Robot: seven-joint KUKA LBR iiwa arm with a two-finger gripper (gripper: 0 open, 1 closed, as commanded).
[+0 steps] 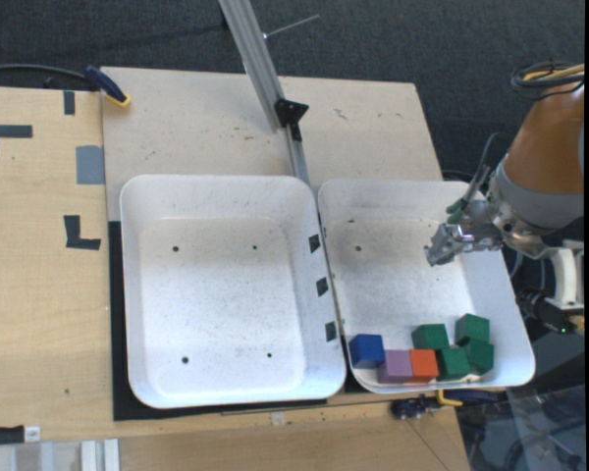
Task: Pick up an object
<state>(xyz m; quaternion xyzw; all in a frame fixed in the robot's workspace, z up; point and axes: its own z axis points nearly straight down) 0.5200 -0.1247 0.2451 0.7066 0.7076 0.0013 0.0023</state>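
Observation:
Several small blocks lie along the near edge of the right bin (393,204): a blue block (367,349), a purple block (400,364), an orange block (424,363) and green blocks (459,346) clustered at the near right corner. My gripper (442,252) hangs over the right side of that bin, well behind the blocks, pointing down and to the left. Nothing shows between its fingers. The orange-banded wrist (548,155) rises behind it at the right.
The left bin (137,263) sits beside the right one, with a shared rim between them. A slanted metal rail (257,57) runs from the top down to the bins' junction. The wooden bench surrounds both bins.

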